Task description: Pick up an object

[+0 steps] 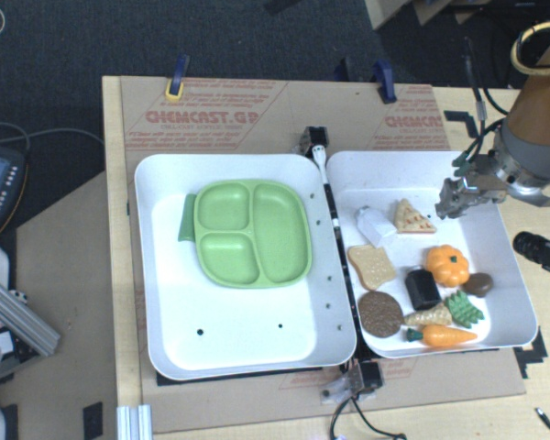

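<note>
The robot arm's pincer hung low over the far part of the right-hand bin on the worktop, its dark tips close together; whether anything sat between them, or how far apart they stood, could not be told from the overhead camera. Just to the camera-left of the pincer lay a triangular pizza slice, near it but not seen touching. Farther to that side rested a small white object. Nearer the camera than the pincer sat an orange pumpkin, with a black block beside it and a brown rounded piece on its other side. A slice of toast and a round dark cookie lay toward the bin's dividing edge, well apart from the pincer. At the near rim of the same bin lay a carrot, a green leafy piece and a pale knobbly item, bunched together. Across the divide, well away from the pincer, the left-hand bin carried a green compartment tray lying flat, with a darker green piece showing under its far-left edge.
</note>
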